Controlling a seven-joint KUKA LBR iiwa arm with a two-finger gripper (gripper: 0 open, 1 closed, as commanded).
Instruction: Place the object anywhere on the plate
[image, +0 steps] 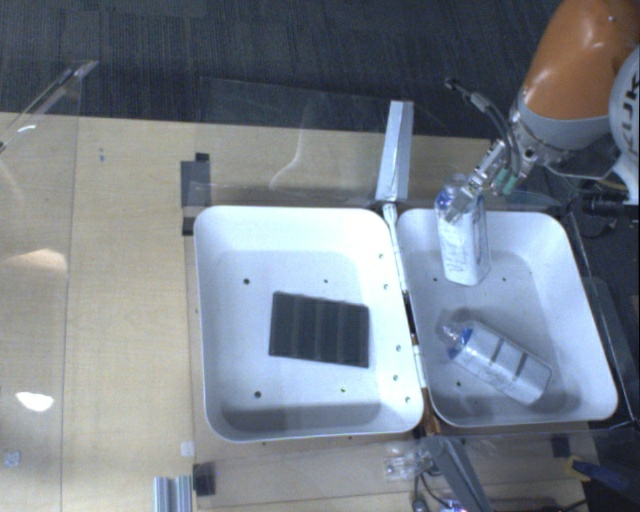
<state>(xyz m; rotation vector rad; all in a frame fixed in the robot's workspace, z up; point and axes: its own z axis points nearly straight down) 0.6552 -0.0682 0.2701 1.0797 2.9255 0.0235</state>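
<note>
A dark ribbed rectangular plate (320, 328) lies flat in the middle of the left bin (214, 300). A clear plastic bottle (461, 250) hangs upright over the back left part of the right bin (572, 290), its top end up. My gripper (470, 190) comes in from the upper right and is shut on the bottle's top. The bottle's lower end sits just above or on the bin floor; I cannot tell which. The plate is well to the left of the gripper, across the wall between the bins.
A second clear bottle (497, 362) with a blue cap lies on its side in the front of the right bin. A grey upright post (395, 150) stands behind the seam between the bins. Cables (600, 195) run at the right.
</note>
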